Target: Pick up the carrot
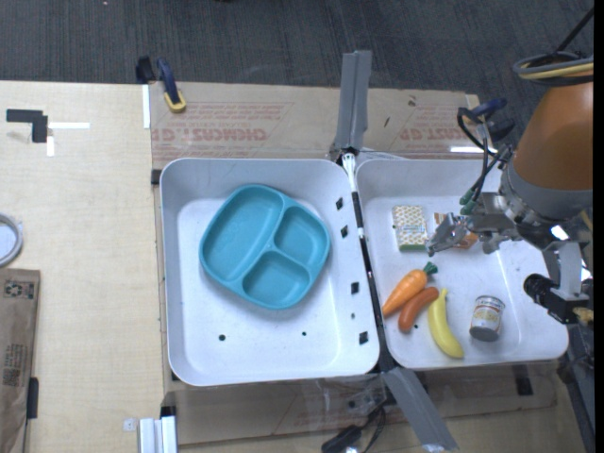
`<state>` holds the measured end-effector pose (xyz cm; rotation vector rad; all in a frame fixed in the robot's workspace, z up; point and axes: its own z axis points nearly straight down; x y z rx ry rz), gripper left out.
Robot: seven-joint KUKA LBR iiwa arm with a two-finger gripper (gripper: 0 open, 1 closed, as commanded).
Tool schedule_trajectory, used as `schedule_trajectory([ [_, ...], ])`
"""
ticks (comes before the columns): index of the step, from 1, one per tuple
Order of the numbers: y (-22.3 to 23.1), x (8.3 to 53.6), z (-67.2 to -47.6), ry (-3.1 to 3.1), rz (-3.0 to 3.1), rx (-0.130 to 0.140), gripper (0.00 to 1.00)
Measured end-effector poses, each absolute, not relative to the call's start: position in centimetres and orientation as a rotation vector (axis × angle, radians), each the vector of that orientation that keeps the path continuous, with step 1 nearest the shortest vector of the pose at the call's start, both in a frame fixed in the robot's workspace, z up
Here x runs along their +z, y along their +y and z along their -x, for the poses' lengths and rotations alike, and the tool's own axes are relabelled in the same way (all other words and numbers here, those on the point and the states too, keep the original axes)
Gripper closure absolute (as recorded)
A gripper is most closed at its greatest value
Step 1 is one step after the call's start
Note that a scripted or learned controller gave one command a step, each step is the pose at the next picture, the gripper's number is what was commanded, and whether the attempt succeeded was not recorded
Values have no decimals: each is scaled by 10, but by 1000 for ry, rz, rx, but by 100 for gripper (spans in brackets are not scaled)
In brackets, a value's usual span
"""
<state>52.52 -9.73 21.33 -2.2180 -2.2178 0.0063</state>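
Carrot (408, 289) lies just beyond the banana (443, 325), tip against the bin wall. Your pincer (451, 234) hovers above it, beyond the carrot; grip state: cannot tell.

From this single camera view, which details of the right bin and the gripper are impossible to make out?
- Gripper: too small and cluttered with cables to tell how it stands.
- Small orange item beside the gripper: partly covered by it, so its kind is unclear.
- Can: label too small to read.
- Checkered packet: print too small to read.
- Red-orange piece touching the carrot: too blurred to tell whether it is a second carrot.
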Motion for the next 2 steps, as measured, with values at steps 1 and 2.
schedule_trajectory([
  [1, -111, 108, -522, -2438, 1998, -12, 0],
  [2, -110, 117, -522, -2433, 1999, -13, 100],
])
